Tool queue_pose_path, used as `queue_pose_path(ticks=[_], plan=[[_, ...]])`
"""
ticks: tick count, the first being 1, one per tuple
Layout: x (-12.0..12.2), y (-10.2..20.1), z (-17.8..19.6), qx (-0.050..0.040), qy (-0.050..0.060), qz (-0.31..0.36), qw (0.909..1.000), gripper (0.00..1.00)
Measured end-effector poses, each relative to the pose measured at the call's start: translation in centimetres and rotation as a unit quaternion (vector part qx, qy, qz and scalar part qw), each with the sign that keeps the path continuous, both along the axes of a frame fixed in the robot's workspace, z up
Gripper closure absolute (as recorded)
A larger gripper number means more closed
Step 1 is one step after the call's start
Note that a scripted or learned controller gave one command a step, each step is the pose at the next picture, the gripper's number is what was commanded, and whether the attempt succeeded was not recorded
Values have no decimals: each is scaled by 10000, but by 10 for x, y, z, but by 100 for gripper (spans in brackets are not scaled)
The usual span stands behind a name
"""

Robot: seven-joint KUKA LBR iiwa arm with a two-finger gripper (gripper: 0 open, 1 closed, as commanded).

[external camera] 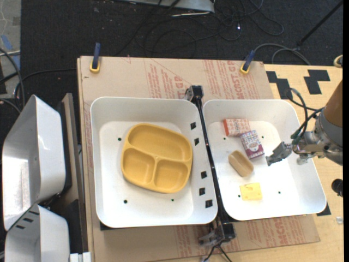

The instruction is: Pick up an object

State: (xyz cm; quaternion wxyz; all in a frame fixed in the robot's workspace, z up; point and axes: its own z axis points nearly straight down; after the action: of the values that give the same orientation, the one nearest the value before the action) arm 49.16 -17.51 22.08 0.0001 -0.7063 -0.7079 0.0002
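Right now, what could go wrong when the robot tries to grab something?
The purple packet, the red packet and the bread roll lie bunched together, so the gripper might knock one while reaching for another. The yellow cheese slice looks flat against the right bin, so the fingers could slide over it.

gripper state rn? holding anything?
Claw: cannot be told whether open or closed; nothing seen between its tips. It sits over the right bin, right of the purple packet.
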Motion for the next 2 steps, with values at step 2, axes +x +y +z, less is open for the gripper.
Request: queue_pose_path(ticks=[2], plan=[[11, -5, -116, 9, 26, -23, 10000, 0]])
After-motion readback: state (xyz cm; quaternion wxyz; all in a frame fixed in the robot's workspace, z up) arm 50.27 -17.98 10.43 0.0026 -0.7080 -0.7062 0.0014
